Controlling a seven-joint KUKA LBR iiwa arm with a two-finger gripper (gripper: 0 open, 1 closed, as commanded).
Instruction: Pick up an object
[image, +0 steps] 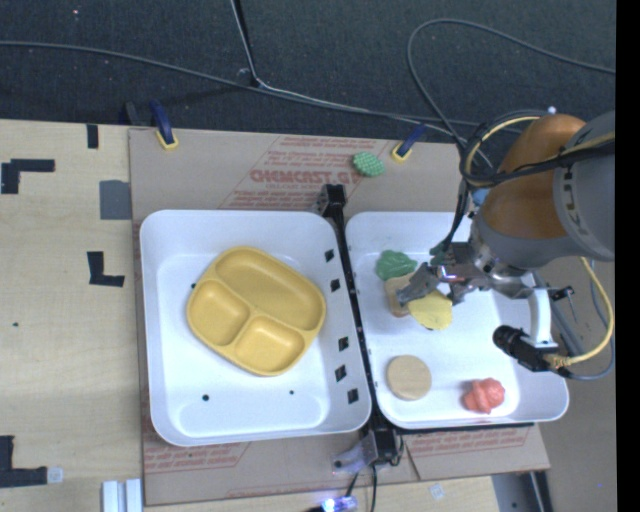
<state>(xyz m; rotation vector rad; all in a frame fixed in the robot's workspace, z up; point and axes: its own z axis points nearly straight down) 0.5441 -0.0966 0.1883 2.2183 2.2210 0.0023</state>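
My gripper (436, 284) hangs low over the upper middle of the right bin (520, 415). Directly under and around it lie three small objects close together: a green leafy piece (394, 265) to its left, a tan-brown piece (402, 296) at its lower left, and a yellow piece (433, 315) just below it. The gripper's tip overlaps the tan-brown and yellow pieces, so contact is unclear. Nearer the front of the bin sit a round beige disc (409, 377) and a red lumpy object (484, 396), both apart from the gripper.
The left bin (160, 300) holds a yellow divided plate (257, 310). A black divider (345, 300) runs between the bins. A small green item (368, 164) lies on the cardboard behind the bins. The arm's body and cables (540, 200) crowd the right bin's far right.
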